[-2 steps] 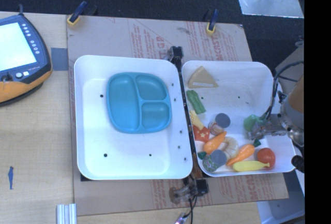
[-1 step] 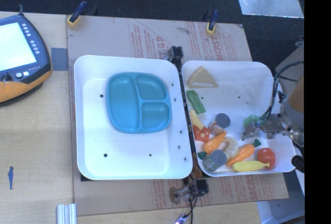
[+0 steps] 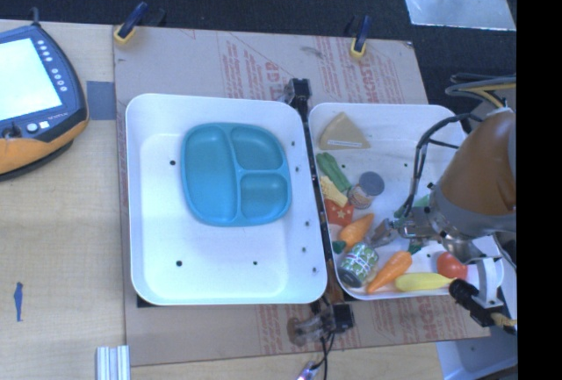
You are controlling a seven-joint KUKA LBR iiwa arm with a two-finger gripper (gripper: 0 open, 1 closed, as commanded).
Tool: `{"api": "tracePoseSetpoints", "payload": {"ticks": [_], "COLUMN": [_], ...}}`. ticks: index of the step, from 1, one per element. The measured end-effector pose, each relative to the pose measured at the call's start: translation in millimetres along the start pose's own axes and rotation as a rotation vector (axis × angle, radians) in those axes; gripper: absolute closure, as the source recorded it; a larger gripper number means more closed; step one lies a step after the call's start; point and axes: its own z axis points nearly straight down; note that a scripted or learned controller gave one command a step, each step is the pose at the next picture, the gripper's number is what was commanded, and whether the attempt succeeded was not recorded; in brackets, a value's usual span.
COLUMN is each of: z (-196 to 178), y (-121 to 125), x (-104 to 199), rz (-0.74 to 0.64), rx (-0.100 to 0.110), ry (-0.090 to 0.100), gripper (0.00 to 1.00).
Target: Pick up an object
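The right bin (image 3: 413,119) holds several toy foods. A tan wedge (image 3: 342,132) lies at the back, with a green cucumber (image 3: 332,169), a yellow corn cob (image 3: 332,190) and a grey-lidded can (image 3: 371,185) in front of it. Nearer the front are a red piece (image 3: 339,212), an orange carrot (image 3: 356,229), a green-labelled can (image 3: 357,262), a second carrot (image 3: 389,271), a yellow banana (image 3: 423,282) and a red tomato (image 3: 451,265). My gripper (image 3: 385,234) hangs low over the bin's middle, just right of the first carrot and above the can. Nothing is visibly held.
The left bin (image 3: 158,220) carries a blue divided plate (image 3: 235,173). A black clamp (image 3: 299,92) sits between the bins at the back. A tablet-like pendant (image 3: 35,97) lies at the far left of the bench. The arm's orange band (image 3: 481,168) covers the right bin's right side.
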Motion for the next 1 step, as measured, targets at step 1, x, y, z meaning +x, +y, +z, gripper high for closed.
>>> {"api": "tracePoseSetpoints", "payload": {"ticks": [1], "z": [-0.3], "y": [26.6], "x": [38.6], "rz": [0.001], "rx": [0.0], "ry": [-0.001], "gripper": [0.0]}}
